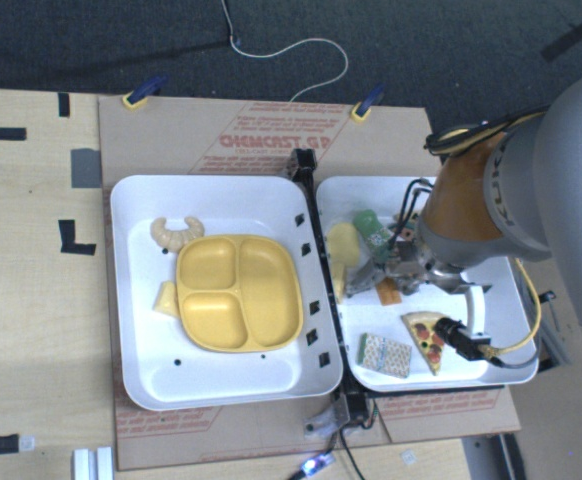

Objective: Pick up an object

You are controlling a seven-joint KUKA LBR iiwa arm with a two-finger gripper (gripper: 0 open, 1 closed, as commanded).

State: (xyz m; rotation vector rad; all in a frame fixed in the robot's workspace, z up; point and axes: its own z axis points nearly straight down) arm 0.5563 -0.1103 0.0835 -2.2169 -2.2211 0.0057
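Observation:
My gripper reaches into the right bin from the right, low over its left half. Around its tip lie a pale yellow piece, a green object and a small orange piece; the fingers are hidden among them. A pizza slice toy and a green patterned square lie nearer the bin's front. The left bin holds a yellow divided plate, a tan curved piece and a yellow wedge.
A black divider runs between the two bins. The arm's grey body and orange band cover the right bin's back right. Cables loop along its right side. Cardboard lies under the bins.

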